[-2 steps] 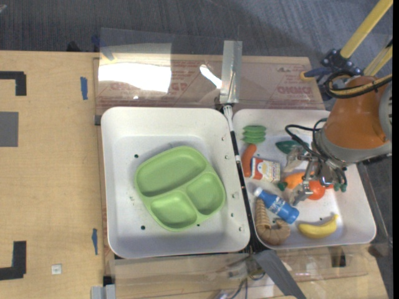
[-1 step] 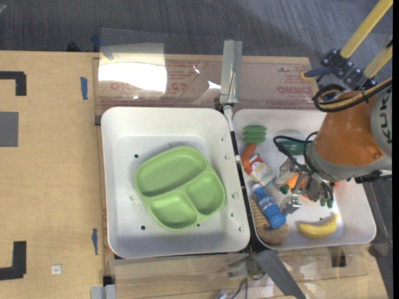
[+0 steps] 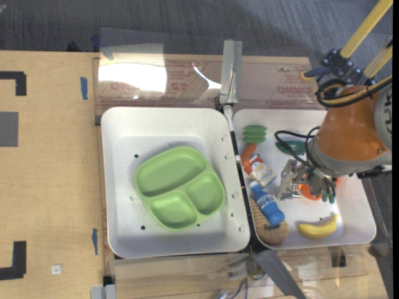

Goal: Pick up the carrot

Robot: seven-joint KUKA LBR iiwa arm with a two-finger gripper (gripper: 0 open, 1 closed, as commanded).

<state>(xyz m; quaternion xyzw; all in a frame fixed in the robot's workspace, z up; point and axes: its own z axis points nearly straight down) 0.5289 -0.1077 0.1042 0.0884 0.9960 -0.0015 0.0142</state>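
Near the left edge of the right bin (image 3: 368,226) I see the carrot (image 3: 250,147) lying well apart from my gripper (image 3: 293,182), whose state I cannot tell, so closing here risks grabbing the orange toy (image 3: 310,192) instead.

Grey arm (image 3: 368,114) reaching from right — orange-banded wrist bent downward, gripper (image 3: 292,182) low

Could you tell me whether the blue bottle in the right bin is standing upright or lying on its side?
Lying on its side. The blue bottle shows its full length along the floor of the right bin, slanting beside the banana.
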